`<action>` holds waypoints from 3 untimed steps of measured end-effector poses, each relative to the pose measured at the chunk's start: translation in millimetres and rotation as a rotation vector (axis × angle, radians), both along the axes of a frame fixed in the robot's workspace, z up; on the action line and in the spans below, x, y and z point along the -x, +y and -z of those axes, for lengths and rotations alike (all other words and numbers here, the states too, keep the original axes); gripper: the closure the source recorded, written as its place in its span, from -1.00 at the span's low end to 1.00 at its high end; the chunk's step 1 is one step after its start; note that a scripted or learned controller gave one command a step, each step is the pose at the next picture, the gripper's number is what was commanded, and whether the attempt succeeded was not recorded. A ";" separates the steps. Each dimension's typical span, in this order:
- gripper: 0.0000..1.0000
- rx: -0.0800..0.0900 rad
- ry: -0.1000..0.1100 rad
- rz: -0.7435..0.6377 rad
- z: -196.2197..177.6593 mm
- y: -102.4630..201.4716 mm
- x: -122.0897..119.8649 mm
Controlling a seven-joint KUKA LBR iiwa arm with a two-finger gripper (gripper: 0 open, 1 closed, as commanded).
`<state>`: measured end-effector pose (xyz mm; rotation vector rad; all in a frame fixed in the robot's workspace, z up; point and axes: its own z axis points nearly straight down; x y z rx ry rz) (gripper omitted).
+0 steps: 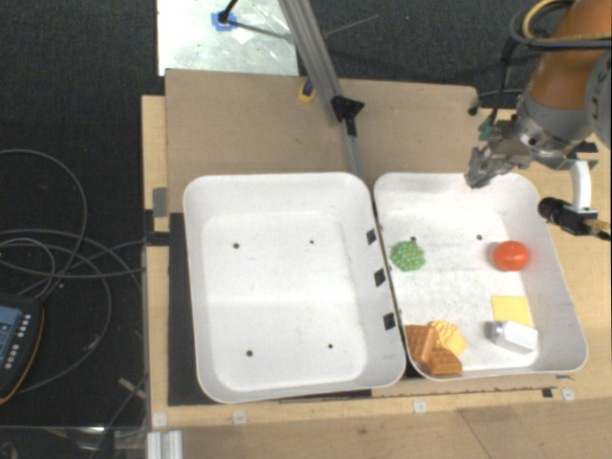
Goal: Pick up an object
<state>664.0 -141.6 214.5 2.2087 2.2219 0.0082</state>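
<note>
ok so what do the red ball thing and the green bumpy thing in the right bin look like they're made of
The red ball looks like smooth plastic or rubber, going by its even colour and faint sheen; possibly a toy tomato. The green bumpy thing looks matte and knobbly, perhaps moulded plastic or soft rubber; the view is too coarse to say which. Both lie on the white right bin, which looks like matte plastic.
</note>
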 end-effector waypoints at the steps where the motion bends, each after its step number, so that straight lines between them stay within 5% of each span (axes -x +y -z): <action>1: 1.00 -0.002 0.006 0.000 -8.8 -0.1 -1.1; 3: 1.00 -0.004 0.010 -0.004 -10.2 106.0 18.5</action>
